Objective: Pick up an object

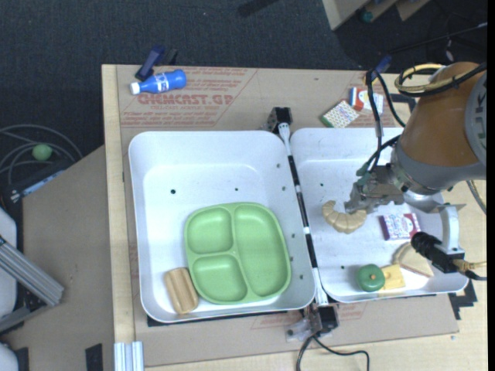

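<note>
On the bench [116, 207], two shallow white bins sit side by side, their inner rims touching along a dark seam. Left bin [155, 176]: holds a green three-compartment plate [236, 252] toward its near edge, with a tan bread-like block [180, 290] just beside the plate's near-left corner; the far half of this bin is open floor. Right bin [325, 161]: entered from the right by the grey arm [445, 141], whose orange band sits above the wrist and whose lower links slope down and leftward over the bin's middle. Gripper [362, 199]: low over the bin floor, directly above and apparently touching the far edge of a tan crescent-shaped pastry [344, 219]; whether its fingers are apart or together cannot be told. Smaller items, near-right part of the same bin: a red-and-white packet [398, 226], a pale wedge [415, 261], a yellow piece [392, 278], a green round fruit [370, 277]. Open floor remains along the far-left of this bin.
</note>
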You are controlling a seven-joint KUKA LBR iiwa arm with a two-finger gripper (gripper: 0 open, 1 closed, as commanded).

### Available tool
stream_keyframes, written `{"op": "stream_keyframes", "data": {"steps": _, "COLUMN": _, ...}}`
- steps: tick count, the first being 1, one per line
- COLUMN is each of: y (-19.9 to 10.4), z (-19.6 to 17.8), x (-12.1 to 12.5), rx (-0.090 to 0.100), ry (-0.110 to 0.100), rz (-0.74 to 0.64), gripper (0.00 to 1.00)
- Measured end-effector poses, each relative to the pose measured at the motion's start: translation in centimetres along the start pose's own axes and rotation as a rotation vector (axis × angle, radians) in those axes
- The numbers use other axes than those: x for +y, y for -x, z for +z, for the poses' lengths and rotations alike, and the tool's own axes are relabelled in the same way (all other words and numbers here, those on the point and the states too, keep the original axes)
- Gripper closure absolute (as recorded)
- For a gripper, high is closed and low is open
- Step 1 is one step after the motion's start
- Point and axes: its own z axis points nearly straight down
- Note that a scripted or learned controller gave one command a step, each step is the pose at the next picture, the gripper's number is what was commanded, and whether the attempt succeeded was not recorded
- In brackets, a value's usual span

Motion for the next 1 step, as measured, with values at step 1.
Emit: {"op": "stream_keyframes", "data": {"steps": 1, "y": -4.28, "z": -3.83, "x": -2.64, "rx": 0.0, "ry": 0.0, "rz": -0.001, "gripper": 1.0}}
